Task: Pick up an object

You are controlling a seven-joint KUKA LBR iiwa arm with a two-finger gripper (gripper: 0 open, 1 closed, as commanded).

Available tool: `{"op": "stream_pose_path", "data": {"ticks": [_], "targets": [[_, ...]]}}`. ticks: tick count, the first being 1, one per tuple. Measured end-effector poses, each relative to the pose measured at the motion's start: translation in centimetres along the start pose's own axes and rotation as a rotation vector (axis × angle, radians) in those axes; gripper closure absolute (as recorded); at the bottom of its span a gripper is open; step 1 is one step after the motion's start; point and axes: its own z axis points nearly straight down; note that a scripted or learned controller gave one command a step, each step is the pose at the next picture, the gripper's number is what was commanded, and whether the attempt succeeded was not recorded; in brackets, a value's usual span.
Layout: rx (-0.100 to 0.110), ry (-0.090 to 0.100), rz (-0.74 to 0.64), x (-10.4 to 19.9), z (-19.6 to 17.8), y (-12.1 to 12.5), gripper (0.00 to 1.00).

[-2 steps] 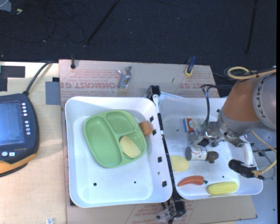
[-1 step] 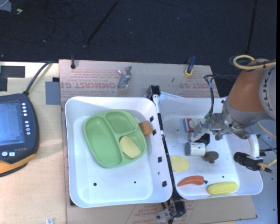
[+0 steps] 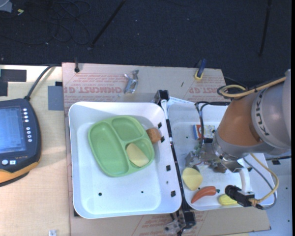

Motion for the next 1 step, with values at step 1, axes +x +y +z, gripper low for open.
{"op": "stream_pose_path", "data": {"ticks": [1], "targets": [[-0.008, -0.002, 0.000, 0.37, 0.14, 3.47, 0.00]]}}
